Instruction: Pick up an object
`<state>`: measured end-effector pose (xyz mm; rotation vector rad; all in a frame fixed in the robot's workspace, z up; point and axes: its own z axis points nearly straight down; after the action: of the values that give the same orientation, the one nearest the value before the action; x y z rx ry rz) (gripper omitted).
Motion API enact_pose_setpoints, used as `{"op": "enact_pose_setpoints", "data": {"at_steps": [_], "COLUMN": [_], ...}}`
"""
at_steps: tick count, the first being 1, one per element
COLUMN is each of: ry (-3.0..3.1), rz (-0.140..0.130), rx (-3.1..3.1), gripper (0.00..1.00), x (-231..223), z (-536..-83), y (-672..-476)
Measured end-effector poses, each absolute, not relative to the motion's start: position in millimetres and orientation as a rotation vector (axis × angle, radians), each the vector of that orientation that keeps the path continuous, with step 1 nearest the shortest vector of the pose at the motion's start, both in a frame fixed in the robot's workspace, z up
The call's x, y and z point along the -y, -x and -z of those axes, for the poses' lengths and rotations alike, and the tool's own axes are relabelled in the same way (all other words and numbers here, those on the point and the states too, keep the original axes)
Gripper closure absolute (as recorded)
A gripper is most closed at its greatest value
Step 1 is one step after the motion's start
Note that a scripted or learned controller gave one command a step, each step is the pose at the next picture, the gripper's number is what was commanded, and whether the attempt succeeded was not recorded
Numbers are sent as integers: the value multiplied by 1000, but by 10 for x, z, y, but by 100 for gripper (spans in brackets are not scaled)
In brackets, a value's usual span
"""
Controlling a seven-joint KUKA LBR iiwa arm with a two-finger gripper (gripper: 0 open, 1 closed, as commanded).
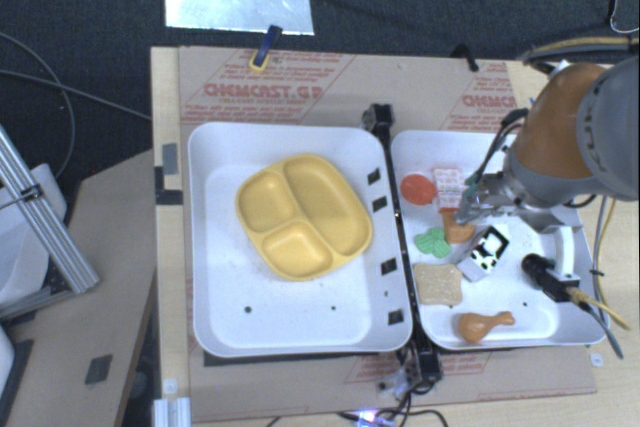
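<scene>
My gripper (468, 212) hangs low in the right bin (570, 330), at its middle left, right over a small orange piece (458, 232). Whether it touches that piece I cannot tell. Close around it lie a red disc (418, 188), a white and red packet (449, 183), a green leafy piece (432, 241) and a small black-and-white patterned block (487, 251). Nearer the front of the bin lie a slice of bread (437, 283) and a brown drumstick (483, 323).
The left bin (225, 315) holds a yellow divided plate (302, 215). A black ridge with clips (392, 215) separates the two bins. The grey arm with its orange band (560, 130) comes in from the right over the right bin's far side.
</scene>
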<state>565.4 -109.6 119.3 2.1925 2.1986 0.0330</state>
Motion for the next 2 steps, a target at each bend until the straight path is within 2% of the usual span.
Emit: {"op": "enact_pose_setpoints", "data": {"at_steps": [1,2], "ry": [-2206,-2208], "rz": [-11,-5], "rx": [-2234,-2239], "gripper": [100,100], "x": [261,-698], "z": [-1884,-1839], "y": [-5399,-5211]}}
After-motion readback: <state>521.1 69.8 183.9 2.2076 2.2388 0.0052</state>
